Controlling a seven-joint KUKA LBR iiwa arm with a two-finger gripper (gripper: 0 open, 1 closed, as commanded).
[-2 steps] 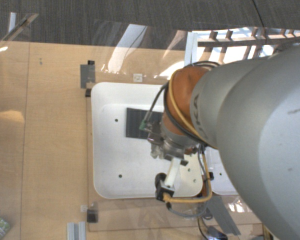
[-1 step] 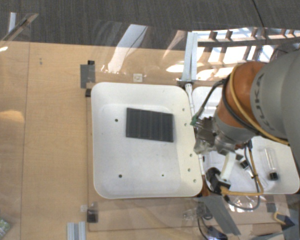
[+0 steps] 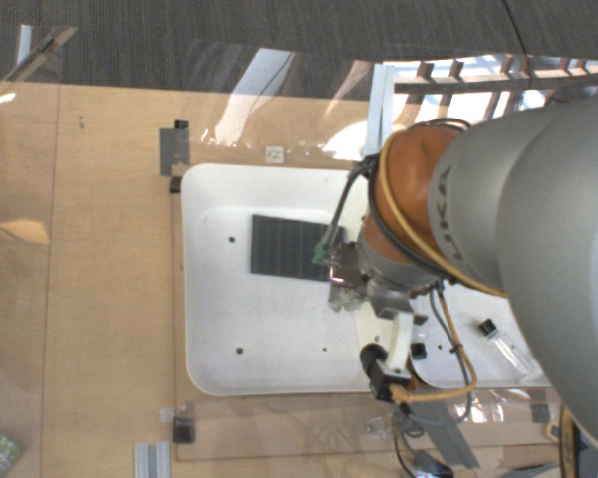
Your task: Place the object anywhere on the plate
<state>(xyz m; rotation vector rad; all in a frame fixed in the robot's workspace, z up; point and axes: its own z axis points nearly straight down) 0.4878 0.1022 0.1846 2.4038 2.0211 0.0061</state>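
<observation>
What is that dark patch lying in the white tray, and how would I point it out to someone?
Start at the big white bin in the middle of the wooden bench. In its upper half, just left of the grey arm's orange band, lies a flat dark grey ribbed rectangle. It is the one dark flat shape against the white floor.

The plate (image 3: 287, 247) is a flat, dark grey rectangle with a finely ribbed face; it lies flat on the floor of the left white bin (image 3: 219, 317), in that bin's upper middle, its long sides running across the view; its right end passes under the arm's wrist and is hidden there. A small clear object with a black cap (image 3: 499, 342) lies on its side, at a slant, on the white floor at the right, well apart from the plate; its make cannot be told.
</observation>
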